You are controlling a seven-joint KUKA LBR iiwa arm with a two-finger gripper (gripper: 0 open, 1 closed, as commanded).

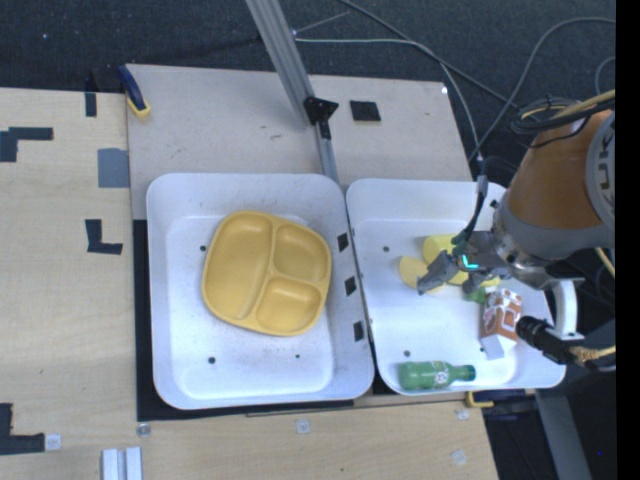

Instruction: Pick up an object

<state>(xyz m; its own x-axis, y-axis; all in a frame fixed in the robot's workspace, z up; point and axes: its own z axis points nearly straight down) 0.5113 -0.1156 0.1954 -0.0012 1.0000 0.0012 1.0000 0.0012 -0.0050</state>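
Two shallow white bins sit side by side on the bench (60, 268): the left bin (170, 298) holds a yellow divided plate (267, 272), and the right bin (400, 328) holds a yellow object (432, 253), a green bottle (436, 374) lying on its side near the front wall, and a small orange-and-white carton (500, 320). The pincer (440, 271) is down in the right bin, touching or just over the yellow object. Whether its tips are spread or pressed together I cannot tell.
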